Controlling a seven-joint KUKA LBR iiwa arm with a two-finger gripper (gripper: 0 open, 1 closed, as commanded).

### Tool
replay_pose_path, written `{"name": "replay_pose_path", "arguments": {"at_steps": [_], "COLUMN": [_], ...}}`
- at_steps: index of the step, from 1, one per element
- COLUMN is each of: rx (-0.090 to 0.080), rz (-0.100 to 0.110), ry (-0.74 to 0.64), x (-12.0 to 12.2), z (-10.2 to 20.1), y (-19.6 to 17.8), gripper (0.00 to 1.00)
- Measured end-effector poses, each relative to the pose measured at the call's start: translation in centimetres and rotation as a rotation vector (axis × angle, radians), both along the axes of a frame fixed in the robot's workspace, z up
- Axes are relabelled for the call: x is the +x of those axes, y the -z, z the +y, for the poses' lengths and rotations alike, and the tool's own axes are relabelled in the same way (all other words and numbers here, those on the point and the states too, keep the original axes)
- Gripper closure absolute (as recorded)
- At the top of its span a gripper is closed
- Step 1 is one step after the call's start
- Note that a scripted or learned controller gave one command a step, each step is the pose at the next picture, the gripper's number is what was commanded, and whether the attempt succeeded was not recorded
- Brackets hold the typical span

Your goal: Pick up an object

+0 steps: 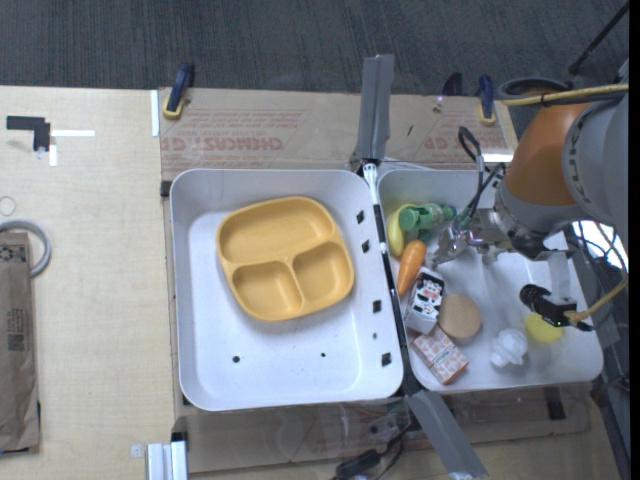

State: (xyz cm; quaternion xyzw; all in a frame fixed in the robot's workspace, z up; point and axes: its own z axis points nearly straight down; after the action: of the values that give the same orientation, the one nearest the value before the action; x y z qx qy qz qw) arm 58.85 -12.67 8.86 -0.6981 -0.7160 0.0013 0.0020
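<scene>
The gripper [455, 236] hangs low over the right bin [575, 363], just beside the green bottle [425, 216] and above the carrot [410, 265]; whether it pinches anything cannot be told. Near them lie a small white carton [427, 300], a round tan piece [460, 317] and a red-patterned box [440, 356]. A yellow divided plate [285, 258] sits in the left bin [200, 368].

Wooden bench [90, 268] with two white bins [200, 348] [560, 368], side by side.
</scene>
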Motion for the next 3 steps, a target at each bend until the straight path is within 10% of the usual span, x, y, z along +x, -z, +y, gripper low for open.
{"name": "replay_pose_path", "arguments": {"at_steps": [1,2,3], "rx": [-0.002,-0.003,-0.004], "rz": [-0.001,0.001,0.006], "ry": [0.022,0.309,0.306], "x": [6.1,0.9,0.9], "z": [-2.6,-1.7,-1.8], "y": [-0.1,-2.2,-2.9], "gripper": [0.00,0.00,1.00]}}
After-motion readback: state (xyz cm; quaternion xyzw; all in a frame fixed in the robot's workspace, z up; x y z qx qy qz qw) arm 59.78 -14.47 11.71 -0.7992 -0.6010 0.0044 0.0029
